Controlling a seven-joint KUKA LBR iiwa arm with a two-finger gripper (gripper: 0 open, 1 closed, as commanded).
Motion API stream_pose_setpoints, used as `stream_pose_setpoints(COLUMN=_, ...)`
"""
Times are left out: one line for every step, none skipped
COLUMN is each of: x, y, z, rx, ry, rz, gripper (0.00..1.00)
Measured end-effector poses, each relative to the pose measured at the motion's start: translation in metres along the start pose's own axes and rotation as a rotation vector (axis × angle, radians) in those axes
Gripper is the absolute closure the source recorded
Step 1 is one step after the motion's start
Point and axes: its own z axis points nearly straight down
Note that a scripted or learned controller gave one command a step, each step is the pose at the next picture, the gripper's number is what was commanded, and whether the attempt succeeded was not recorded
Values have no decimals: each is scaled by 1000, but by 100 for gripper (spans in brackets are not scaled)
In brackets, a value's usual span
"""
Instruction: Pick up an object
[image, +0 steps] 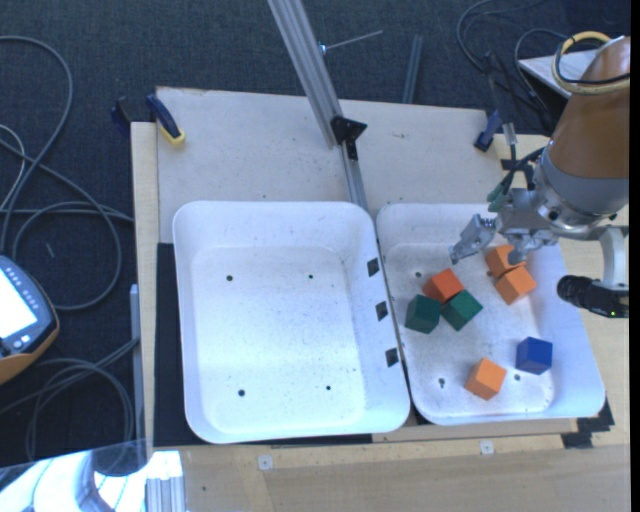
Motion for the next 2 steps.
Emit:
stream_pose_setpoints(x=4, y=-17, z=-21, rx=-3, ry=-1, rz=-1, gripper=0)
stream_pose_setpoints(x=-3, y=45, z=5, rx=-2, ry=-3, rz=-3, gripper=0)
